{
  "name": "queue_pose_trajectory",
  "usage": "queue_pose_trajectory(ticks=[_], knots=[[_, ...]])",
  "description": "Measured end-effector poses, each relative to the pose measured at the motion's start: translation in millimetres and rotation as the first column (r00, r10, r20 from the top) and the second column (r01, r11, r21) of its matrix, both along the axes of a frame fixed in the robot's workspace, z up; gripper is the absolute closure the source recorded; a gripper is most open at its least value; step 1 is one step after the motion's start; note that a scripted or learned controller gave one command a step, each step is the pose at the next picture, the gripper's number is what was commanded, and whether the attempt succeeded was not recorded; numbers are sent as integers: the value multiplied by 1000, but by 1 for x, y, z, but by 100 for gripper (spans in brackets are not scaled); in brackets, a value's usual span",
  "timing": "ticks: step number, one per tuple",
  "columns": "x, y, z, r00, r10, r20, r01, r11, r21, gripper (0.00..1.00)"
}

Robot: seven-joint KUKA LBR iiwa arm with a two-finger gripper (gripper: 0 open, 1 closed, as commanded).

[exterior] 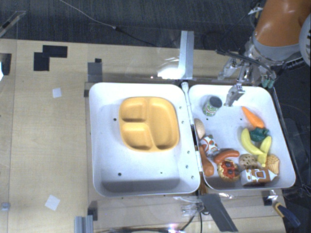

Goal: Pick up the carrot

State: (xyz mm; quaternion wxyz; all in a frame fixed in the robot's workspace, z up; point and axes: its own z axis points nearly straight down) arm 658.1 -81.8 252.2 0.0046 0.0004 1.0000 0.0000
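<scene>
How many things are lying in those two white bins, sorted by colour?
Orange: 1, the carrot
Yellow: 3, the divided plate, banana, corn cob
Green: 1, a small can
Red or brown: about 6 mixed toy foods, too crowded to name surely
Total: about 11

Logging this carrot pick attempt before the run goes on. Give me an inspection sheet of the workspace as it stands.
Surface: two white bins on a wooden bench; left bin, right bin.
Job's things: carrot lies in the right bin near its right wall, beside the banana, ungripped.
Clutter: yellow divided plate in left bin; small can, sausage, cookie and other toy foods in right bin.
Grippers: gripper hovers over the right bin's back edge, left of the carrot.
Cables: thin cable across the dark floor.
Surroundings: black markers on the bench.
</scene>
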Motion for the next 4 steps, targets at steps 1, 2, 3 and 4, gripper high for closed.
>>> queue_pose_trajectory(ticks=[1, 2, 3, 4], knots=[[-4, -43, -126, 1000, -1, -5, 1, 1000, 0, 0], [5, -75, -165, 1000, 19, -4, -19, 1000, -1, 0], [10, -74, -149, 1000, 22, 13, -22, 1000, -5, 100], [14, -114, -89, 969, -246, 6, 246, 969, 1, 100]])
